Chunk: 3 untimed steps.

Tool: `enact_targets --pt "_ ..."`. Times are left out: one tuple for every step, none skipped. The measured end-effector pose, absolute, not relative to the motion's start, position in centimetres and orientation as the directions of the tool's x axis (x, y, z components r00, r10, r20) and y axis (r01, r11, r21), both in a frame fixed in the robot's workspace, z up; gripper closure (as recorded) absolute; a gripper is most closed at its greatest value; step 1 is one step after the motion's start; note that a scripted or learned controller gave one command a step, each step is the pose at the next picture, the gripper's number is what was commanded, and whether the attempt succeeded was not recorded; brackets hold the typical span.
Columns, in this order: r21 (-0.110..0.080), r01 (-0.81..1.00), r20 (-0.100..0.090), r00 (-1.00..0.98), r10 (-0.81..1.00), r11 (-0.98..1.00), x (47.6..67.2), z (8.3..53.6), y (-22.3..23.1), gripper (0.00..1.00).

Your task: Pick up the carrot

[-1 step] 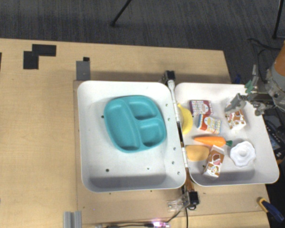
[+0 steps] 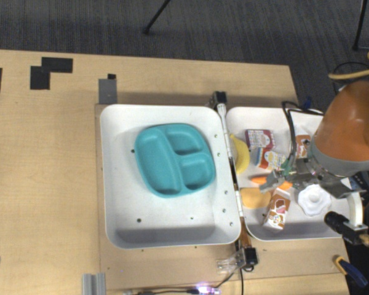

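The arm (image 2: 350,134) reaches in from the right and hangs over the right bin (image 2: 258,233). Its gripper (image 2: 281,180) is low among the clutter there, and I cannot tell how it is set. The carrot (image 2: 259,180), a small orange piece, lies in the right bin just left of the gripper, near the bin's middle; whether the two touch is unclear. A banana (image 2: 240,152) lies beside the bin's left wall, above the carrot. A small carton (image 2: 277,210) is tilted below the gripper, and a white cup (image 2: 312,200) sits to its right. The left bin (image 2: 120,226) holds a teal tray (image 2: 172,158), near its centre. Both bins rest on the wooden worktop (image 2: 43,183).
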<state>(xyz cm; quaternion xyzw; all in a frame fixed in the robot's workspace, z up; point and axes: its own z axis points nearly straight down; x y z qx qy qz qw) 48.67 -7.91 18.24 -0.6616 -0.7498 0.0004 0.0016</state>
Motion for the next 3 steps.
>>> enact_targets --pt "0.001 0.994 -0.001 -0.108 0.994 0.108 52.6 12.7 -9.4 0.00" --pt "0.007 0.999 -0.002 -0.033 0.999 0.033 52.2 8.7 -12.8 0.00" --pt "0.017 0.999 -0.004 -0.036 0.999 0.036 52.6 10.0 -12.7 1.00"
